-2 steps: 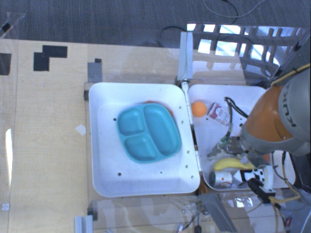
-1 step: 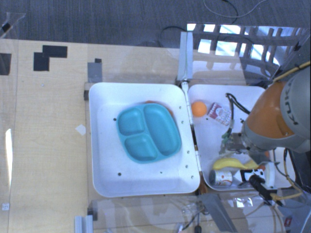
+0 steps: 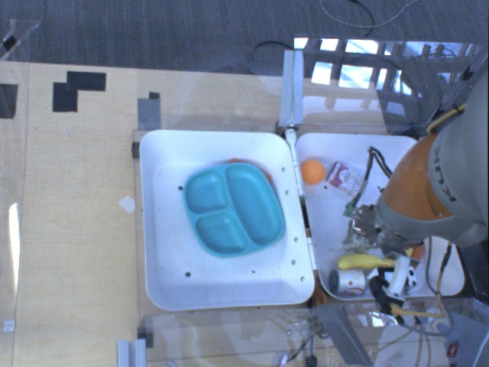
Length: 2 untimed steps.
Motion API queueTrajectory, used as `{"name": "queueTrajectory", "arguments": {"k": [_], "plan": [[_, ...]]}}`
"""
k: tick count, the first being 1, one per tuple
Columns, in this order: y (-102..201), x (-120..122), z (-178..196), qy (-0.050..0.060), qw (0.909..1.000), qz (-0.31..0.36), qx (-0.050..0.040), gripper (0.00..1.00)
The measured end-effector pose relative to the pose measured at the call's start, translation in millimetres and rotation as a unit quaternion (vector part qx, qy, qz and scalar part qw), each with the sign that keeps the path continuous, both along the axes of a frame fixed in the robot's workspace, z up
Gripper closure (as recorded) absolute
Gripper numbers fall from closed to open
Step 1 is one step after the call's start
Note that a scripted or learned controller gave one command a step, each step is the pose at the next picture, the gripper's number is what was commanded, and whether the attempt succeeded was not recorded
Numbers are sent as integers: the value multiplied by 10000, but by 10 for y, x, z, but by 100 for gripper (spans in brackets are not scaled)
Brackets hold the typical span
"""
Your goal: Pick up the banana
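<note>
- Banana (image 3: pixel 365 262) lies in the right bin (image 3: pixel 328 228), near its front edge, directly below the gripper (image 3: pixel 378 245).
- The gripper sits low over the banana's right half. The wrist hides it, so I cannot tell whether it is apart, together or clamped on anything. No grasp confirmed.
- A small can (image 3: pixel 351 281) lies on its side just in front of the banana, touching it or nearly so.
- Risk: a closing grip could take in the can along with the fruit, or nudge the banana against it, because the two sit so close.
- Risk: the banana's curved, smooth skin may roll out of a pinch made off-centre towards its end.
- Well apart, at the bin's back-left corner: an orange ball (image 3: pixel 312 171) and, beside it, a red-and-white packet (image 3: pixel 345 178).
- The left bin (image 3: pixel 168 266) holds a blue divided plate (image 3: pixel 233 209) at its middle. A reddish thing peeks from under the plate's back edge and cannot be identified.
- Surface: pale wooden bench (image 3: pixel 69 205), with black patches (image 3: pixel 76 90) at its back-left.
- Room: dark grey carpet (image 3: pixel 153 14) beyond the bench, with a thin cable (image 3: pixel 359 10) looped on it.
</note>
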<state>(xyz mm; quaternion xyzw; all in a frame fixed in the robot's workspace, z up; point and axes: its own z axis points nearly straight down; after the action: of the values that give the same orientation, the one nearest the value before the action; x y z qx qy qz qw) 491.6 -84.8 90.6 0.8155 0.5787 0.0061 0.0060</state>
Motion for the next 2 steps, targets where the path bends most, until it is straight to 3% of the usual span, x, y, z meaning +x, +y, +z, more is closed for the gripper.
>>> {"name": "queueTrajectory", "arguments": {"k": [1,2], "plan": [[-11,-6,-11,7,10000,-9,-8,0],[-11,-6,-11,7,10000,-8,-7,0]]}}
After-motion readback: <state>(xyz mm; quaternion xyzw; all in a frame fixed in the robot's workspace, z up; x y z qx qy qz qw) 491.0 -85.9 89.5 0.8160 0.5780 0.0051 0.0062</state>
